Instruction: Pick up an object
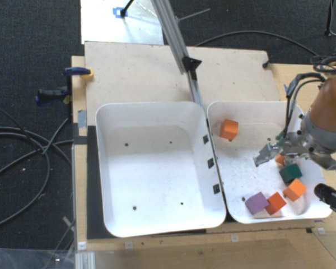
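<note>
Here, gripper above right bin, near blocks.

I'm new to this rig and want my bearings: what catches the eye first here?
The bright blocks in the right bin: one orange block alone near its far wall, and a purple block clustered with others at the near corner. The gripper hangs over that bin's middle.

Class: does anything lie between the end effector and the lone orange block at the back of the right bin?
Nothing visible does: bare bin floor separates the end effector from the orange block.
</note>
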Controlling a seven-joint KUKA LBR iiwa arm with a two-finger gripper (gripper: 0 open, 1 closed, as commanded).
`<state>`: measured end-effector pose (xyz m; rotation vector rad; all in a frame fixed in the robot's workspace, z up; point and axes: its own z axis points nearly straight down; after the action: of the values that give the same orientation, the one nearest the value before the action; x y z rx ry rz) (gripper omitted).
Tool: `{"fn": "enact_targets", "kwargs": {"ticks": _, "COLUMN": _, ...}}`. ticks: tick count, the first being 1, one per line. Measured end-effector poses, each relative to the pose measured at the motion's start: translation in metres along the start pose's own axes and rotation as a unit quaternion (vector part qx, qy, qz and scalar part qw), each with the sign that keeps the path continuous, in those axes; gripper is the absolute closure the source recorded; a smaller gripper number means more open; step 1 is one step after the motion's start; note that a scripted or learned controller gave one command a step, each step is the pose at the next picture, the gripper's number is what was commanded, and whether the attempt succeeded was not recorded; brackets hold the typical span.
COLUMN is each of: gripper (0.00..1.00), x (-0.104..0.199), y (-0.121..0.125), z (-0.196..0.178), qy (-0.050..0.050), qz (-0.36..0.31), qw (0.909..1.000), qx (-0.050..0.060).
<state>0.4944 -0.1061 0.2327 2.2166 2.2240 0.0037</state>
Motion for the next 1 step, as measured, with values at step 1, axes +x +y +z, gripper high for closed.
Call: {"fn": "enact_targets", "kwargs": {"ticks": 1, "gripper": 0.0, "x": -0.0062, "y": 0.0562, "z": 0.1456, "qy": -0.001, "qz": -0.001, "qw": 1.0, "qx": 0.002}}
